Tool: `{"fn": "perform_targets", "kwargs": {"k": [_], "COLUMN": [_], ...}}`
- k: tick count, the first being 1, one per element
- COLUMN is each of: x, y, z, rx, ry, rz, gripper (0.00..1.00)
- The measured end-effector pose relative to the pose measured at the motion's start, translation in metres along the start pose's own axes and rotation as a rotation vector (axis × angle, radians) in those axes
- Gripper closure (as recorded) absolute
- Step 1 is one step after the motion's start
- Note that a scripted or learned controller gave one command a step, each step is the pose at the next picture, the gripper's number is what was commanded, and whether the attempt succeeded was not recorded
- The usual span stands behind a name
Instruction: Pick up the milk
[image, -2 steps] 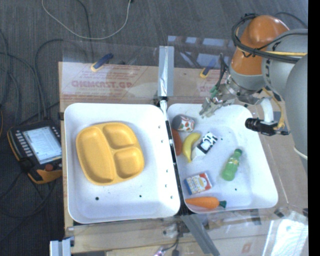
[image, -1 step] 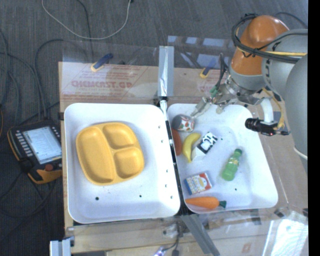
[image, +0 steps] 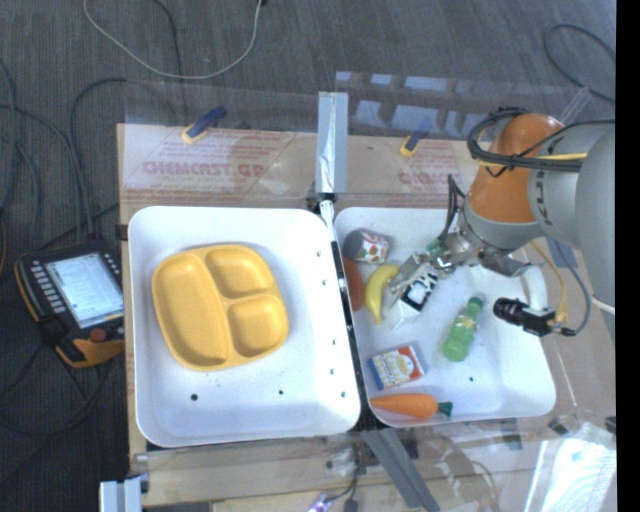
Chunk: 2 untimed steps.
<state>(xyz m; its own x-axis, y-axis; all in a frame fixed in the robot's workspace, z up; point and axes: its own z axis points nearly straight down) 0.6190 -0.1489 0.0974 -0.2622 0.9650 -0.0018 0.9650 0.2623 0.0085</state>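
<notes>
- The gripper (image: 412, 283) is low in the right bin (image: 520, 395), and its fingers are a little apart with nothing between them.
- A yellow banana (image: 378, 290) lies just beside the fingers, on their left.
- A small can (image: 366, 246) lies a bit up and left of the fingers.
- A green bottle (image: 462, 330) lies near the fingers, down and to their right.
- The milk (image: 395, 366) is a small carton, lying flat below the fingers, not touching them.
- An orange carrot (image: 407, 405) lies farther down, past the milk, by the bin's near wall.
- Far to the left of the fingers, the left bin (image: 160, 400) holds a yellow tray (image: 218, 305) with three parts.
- The grey arm (image: 560, 200) with its orange band goes up and right from the fingers.
</notes>
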Motion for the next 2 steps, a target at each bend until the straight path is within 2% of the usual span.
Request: {"fn": "perform_targets", "kwargs": {"k": [1, 2], "x": [0.000, 0.019], "y": [0.002, -0.055], "z": [-0.010, 0.004], "rx": [-0.003, -0.010], "ry": [0.000, -0.009], "rz": [0.000, -0.090], "gripper": [1.00, 1.00]}}
